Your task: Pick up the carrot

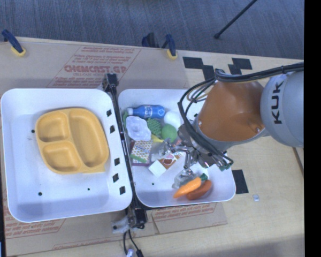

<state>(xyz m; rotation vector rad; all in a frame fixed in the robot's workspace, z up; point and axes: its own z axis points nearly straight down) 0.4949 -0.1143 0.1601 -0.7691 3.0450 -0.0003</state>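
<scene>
Camera view: arm (281, 108) lettered "KUK", cardboard (96, 68) printed "CHEMCAST", carrot (188, 187) below.

The grey arm (289, 108) reaches in from the right edge of the bench, its upper link high over the bench's right side. Below it the orange band (230, 111) widens into a broad cone toward the camera, with black cables looping round its left side. The wrist points down and to the left. The gripper (195, 167) hangs low at the arm's tip, toward the near right part of the bench, its metal parts dim
</scene>
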